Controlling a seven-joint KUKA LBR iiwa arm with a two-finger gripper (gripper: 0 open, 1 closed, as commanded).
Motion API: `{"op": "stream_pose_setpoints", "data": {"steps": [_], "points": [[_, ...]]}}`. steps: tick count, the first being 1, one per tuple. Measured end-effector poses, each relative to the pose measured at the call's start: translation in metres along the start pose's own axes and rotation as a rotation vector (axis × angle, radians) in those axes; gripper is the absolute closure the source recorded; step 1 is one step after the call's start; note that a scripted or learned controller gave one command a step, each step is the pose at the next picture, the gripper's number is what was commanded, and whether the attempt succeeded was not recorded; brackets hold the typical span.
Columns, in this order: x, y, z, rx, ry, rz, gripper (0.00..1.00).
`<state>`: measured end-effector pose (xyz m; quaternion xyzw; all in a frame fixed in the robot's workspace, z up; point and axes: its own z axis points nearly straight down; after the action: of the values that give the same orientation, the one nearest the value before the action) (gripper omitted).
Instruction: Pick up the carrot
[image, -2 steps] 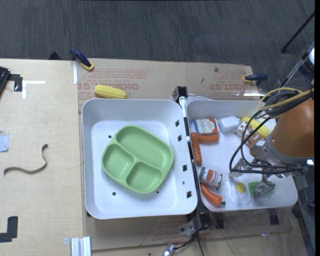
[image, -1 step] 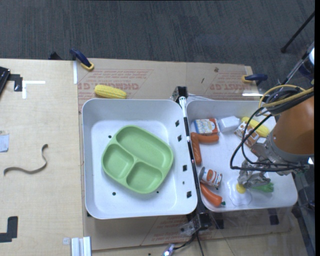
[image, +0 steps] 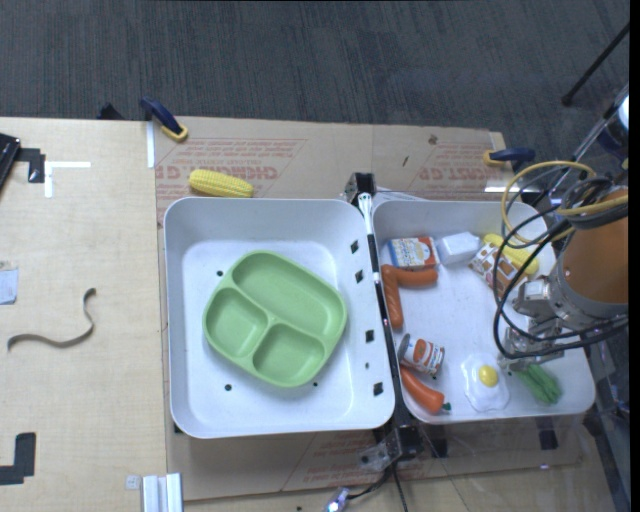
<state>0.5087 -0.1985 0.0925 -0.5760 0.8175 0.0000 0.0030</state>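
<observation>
- Counter (image: 80, 230): one. It carries both bins; a corn cob (image: 221, 182) lies on it just behind the left bin, outside the work area and probably a spare.
- Bins: two, side by side and touching at the middle wall. The left bin (image: 190, 400) holds one green plate (image: 275, 318) with three compartments, lying flat, likely a drop-off place. The right bin (image: 560, 400) holds the loose food items and serves as the pick zone.
- Arm (image: 600, 262): one, reaching in from the right over the right bin's far side. Its gripper (image: 528, 352) hangs low near the green vegetable (image: 541, 383) and the fried egg (image: 486, 384). The state of the fingers cannot be told; nothing is seen between them.
- Carrot (image: 422, 391): one, lying flat at the right bin's front left corner, near the middle wall, well apart from the gripper. Judgement: the pick is not yet begun; the gripper must cross the bin.
- Other items in the right bin: one sausage (image: 392, 301), one can (image: 421, 354).
</observation>
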Motion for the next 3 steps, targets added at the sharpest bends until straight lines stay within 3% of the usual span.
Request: {"op": "stream_pose_setpoints", "data": {"steps": [1,2,3], "points": [[0.023,0.000,-0.198,0.000,0.000,0.091,1.00],[0.023,0.000,-0.197,-0.001,0.000,0.091,0.00],[0.030,0.020,-0.125,-0.004,-0.001,-0.089,0.00]]}}
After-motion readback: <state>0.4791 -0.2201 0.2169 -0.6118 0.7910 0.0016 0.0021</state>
